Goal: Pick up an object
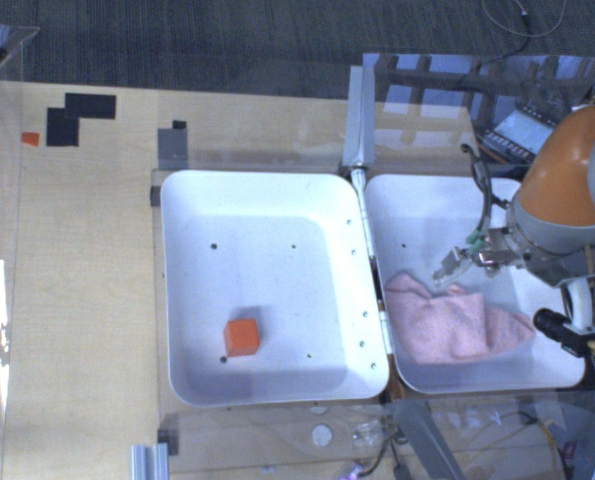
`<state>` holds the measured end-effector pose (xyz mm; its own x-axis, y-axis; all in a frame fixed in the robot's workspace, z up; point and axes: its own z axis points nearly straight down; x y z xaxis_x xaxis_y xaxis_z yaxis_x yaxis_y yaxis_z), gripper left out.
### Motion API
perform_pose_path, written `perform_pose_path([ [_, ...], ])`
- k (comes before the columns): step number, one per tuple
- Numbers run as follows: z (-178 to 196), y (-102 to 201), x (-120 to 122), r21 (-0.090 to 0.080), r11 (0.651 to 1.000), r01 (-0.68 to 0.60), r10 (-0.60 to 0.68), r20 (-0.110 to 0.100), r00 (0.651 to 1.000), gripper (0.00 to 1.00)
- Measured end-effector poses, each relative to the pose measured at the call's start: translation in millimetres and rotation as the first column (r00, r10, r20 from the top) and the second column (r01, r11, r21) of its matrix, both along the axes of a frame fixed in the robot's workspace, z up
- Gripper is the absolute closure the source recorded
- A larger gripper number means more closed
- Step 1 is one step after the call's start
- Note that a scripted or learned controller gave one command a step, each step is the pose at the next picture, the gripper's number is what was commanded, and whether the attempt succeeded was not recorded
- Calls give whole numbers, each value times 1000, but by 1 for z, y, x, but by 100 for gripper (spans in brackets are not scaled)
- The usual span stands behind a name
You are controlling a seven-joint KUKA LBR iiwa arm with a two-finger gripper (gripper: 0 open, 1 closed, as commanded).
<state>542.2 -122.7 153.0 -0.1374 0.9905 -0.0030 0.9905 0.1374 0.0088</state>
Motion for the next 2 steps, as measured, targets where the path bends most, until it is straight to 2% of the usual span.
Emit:
perform_pose_path([
  [1, -61, -19, -22, -2, 996, -89, 89, 10, 996, 0],
  [2, -61, 23, -2, -2, 999, -44, 44, 11, 999, 0],
])
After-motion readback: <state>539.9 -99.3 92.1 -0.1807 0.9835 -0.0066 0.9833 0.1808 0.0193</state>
